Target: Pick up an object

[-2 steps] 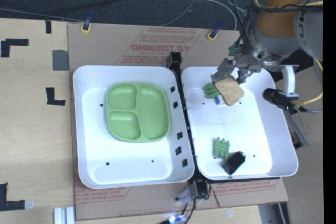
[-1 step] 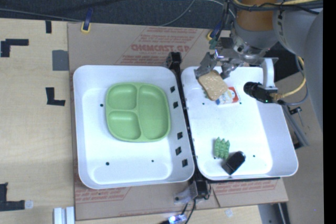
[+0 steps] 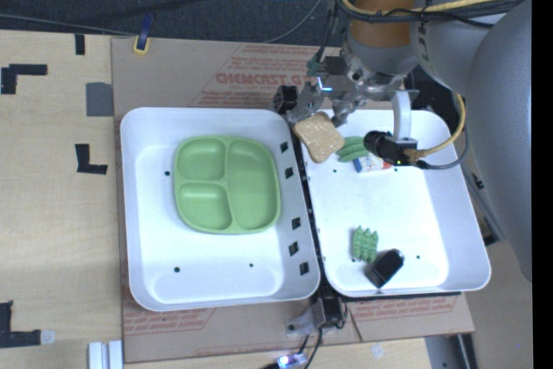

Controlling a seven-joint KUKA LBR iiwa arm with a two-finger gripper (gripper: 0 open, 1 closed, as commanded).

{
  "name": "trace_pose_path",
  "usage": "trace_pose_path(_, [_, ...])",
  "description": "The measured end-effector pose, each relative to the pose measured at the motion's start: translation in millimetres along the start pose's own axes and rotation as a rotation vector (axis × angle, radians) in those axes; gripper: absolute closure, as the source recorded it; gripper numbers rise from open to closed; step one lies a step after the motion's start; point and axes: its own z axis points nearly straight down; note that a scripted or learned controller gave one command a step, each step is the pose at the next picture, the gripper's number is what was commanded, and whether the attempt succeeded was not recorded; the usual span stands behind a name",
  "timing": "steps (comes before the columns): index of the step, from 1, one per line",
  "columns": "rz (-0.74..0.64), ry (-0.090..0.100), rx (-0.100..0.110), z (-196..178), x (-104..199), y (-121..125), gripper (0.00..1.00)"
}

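1. The gripper (image 3: 324,110) hangs over the far inner corner of the right bin (image 3: 432,212), beside the wall shared with the left bin (image 3: 143,186).
2. A tan slice of bread (image 3: 318,137) sits directly below the fingers, apparently pinched at its upper edge.
3. Its long axis slants down and right, toward a green toy (image 3: 352,150).

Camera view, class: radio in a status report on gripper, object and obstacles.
Gripper over right bin's far-left corner. Tan bread-like piece directly beneath; grip unconfirmed. Green item close beside it.
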Motion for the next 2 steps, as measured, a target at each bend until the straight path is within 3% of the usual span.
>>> trace_pose_path(2, [0.000,-0.001,-0.001,10,92,25,1.00])
